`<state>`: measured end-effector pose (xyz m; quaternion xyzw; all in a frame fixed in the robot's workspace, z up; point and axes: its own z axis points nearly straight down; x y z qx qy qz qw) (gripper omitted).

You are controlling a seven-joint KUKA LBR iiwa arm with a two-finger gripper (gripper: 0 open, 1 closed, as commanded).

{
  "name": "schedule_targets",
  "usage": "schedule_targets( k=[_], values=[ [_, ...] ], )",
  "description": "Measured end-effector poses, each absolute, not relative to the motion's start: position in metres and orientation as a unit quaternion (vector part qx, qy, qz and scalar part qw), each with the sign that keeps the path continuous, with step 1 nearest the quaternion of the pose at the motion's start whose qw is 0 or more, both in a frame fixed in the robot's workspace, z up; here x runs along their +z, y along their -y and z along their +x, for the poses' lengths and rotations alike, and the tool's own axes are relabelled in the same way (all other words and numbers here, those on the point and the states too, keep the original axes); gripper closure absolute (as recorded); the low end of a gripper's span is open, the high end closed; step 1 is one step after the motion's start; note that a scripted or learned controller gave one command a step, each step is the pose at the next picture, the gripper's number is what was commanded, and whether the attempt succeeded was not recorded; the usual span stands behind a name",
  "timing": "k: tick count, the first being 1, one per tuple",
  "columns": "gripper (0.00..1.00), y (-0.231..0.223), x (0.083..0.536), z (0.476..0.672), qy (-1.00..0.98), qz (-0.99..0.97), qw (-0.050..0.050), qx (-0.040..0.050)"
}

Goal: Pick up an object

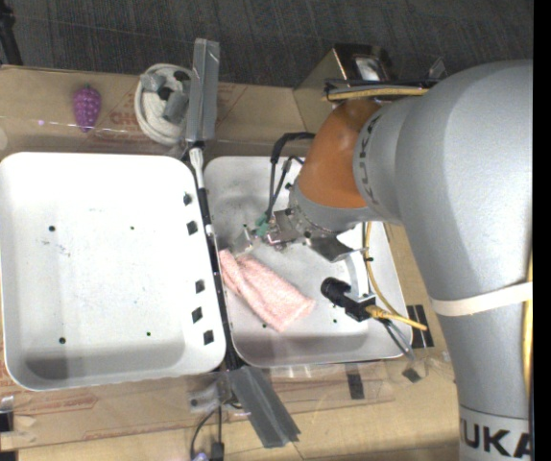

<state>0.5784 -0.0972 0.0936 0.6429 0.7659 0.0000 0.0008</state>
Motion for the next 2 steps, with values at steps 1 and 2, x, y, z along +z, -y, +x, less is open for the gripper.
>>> schedule_targets(
  k=[1, 2],
  values=[
    [0.0, 0.121, 0.094, 0.488, -0.767, 0.642, 0.0, 0.0006],
    [0.0, 0.1, 0.092, 0.549, -0.773, 0.635, -0.001, -0.0005]
  ],
)
